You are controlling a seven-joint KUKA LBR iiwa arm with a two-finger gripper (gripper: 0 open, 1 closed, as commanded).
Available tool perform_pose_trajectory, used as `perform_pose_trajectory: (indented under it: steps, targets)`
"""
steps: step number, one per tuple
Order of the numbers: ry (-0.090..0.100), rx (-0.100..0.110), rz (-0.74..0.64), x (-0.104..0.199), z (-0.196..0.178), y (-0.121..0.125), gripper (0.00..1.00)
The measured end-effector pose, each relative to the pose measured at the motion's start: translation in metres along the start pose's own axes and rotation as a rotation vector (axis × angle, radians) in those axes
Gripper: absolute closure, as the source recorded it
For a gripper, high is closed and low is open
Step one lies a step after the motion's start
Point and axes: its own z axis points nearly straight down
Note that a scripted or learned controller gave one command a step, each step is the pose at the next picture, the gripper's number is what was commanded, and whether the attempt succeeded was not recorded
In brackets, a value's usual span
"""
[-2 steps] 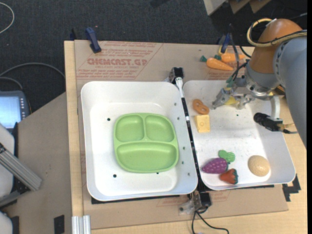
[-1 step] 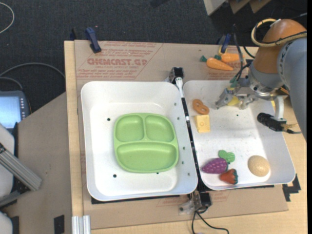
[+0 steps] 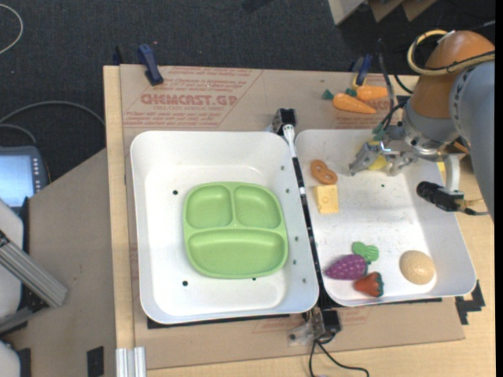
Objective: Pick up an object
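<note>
arm [image 3: 464, 85] enters from the right, grey casing with a glossy orange band, wrist low over the far end of the right bin [image 3: 448, 242]. gripper [image 3: 377, 159] sits over that bin's back area; metal fingers look to flank a small yellow piece [image 3: 380, 162], but the spot is blurred and whether they are spread or closed on it cannot be told.

right bin, shallow white plastic with rounded corners, contents:
- orange-brown rounded piece [image 3: 321, 170], near the left wall
- pale yellow block [image 3: 328, 199], squarish, cheese-like, just in front of it
- purple grape cluster [image 3: 346, 267], knobbly, with a green leafy piece [image 3: 365, 251] touching it
- red strawberry-like piece [image 3: 369, 284], at the front edge, beside the grapes
- tan egg-shaped lump [image 3: 417, 266], smooth, front right

left bin [image 3: 149, 210]: holds a matte green divided plate [image 3: 234, 229], three compartments, rounded-square outline.

on the brown cardboard [image 3: 196, 93] behind the right bin, outside it: an orange toy carrot [image 3: 355, 102].
</note>
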Motion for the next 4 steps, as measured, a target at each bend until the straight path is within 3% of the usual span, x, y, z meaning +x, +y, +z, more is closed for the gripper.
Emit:
perform_pose_trajectory:
  steps: [1,2,3,4]
  targets:
    - [-0.008,-0.027,-0.002,-0.016,-0.082,0.004,0.0]
    - [-0.008,-0.035,-0.004,-0.013,-0.021,-0.012,0.0]
    - [-0.01,-0.033,-0.001,-0.005,-0.011,-0.025,0.0]
    - [-0.001,0.002,-0.007,-0.005,-0.001,0.001,0.0]
